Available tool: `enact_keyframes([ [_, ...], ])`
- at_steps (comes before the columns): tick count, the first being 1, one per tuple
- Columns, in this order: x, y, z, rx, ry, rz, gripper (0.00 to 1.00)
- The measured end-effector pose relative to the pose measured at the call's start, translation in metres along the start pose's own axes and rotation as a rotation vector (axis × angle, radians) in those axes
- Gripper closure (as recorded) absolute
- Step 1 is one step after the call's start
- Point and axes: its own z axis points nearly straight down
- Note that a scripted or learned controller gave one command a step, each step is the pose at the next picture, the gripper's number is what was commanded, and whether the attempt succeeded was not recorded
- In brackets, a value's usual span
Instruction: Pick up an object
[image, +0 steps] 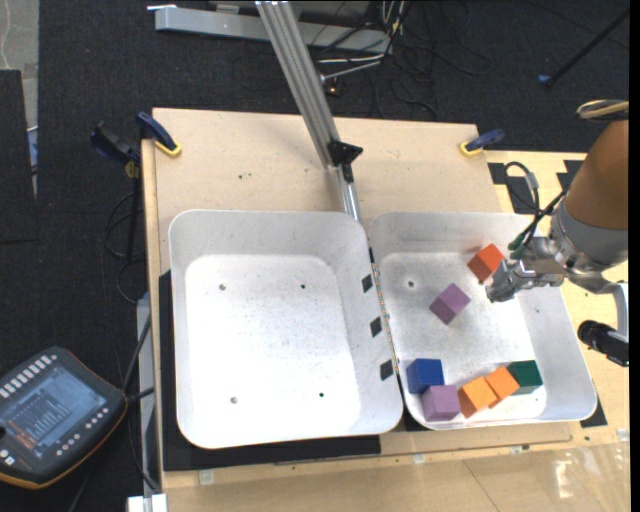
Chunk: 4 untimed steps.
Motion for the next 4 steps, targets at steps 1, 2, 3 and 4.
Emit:
enact_keyframes([
  [1, 0.051, -0.003, 0.005, 0.001, 0.0, 0.0, 1.0],
  [2, 0.105, -0.017, -0.01, 0.0, 0.001, -0.001, 1.0],
  [3, 0.164, -0.022, -0.025, -0.002, 0.001, -0.003, 1.0],
  [4, 0.227, -0.03, -0.021, 0.001, 0.001, -0.002, 1.0],
])
